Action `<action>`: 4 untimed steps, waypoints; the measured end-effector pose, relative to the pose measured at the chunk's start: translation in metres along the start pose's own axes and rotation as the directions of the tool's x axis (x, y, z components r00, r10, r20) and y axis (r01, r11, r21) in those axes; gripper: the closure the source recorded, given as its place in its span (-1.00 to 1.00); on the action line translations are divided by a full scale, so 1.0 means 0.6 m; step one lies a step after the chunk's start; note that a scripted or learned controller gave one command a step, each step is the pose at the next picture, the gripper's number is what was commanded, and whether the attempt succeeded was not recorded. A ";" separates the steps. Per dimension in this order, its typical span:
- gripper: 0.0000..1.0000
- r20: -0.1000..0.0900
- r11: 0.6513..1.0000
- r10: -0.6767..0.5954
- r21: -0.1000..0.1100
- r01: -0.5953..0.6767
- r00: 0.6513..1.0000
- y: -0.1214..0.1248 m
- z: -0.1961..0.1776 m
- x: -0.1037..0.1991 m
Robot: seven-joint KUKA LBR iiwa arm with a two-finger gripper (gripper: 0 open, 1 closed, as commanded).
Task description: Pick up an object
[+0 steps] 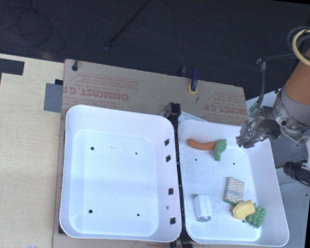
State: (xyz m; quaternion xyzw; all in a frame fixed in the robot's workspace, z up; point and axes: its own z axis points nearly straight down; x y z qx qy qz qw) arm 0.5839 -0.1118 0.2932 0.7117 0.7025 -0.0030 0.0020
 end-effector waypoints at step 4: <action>1.00 -0.008 1.000 -0.020 -0.006 0.020 1.000 -0.006 -0.037 0.239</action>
